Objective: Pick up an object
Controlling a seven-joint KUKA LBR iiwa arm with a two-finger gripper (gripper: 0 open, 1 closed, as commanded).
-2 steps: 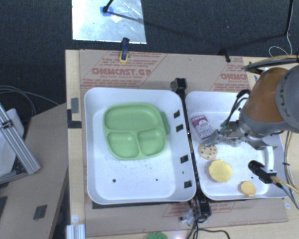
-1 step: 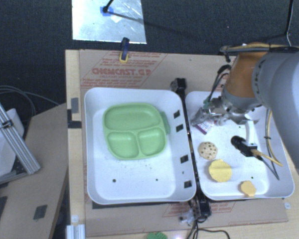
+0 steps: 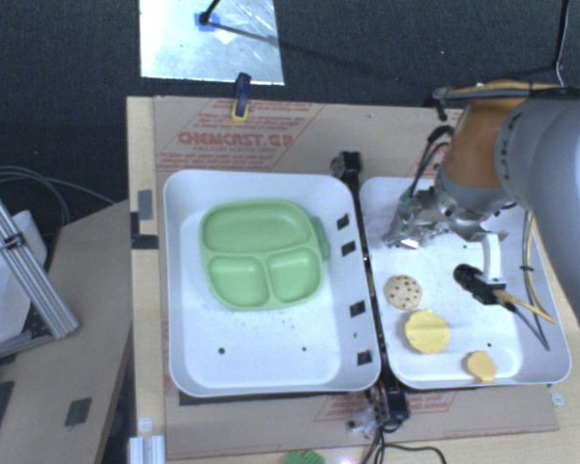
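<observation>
We see the gripper point(image 3: 407, 230) low in the far left corner of the right bin point(image 3: 518, 344), its tip a blur of metal, so we cannot tell how far open it is or whether it has hold of anything. Nearer the camera in that bin lie a speckled cookie point(image 3: 403, 291), a yellow disc point(image 3: 427, 332) just beside it, and a small yellow piece point(image 3: 480, 364) near the front rim. A green divided plate point(image 3: 261, 254) rests in the left bin point(image 3: 189, 356).
</observation>
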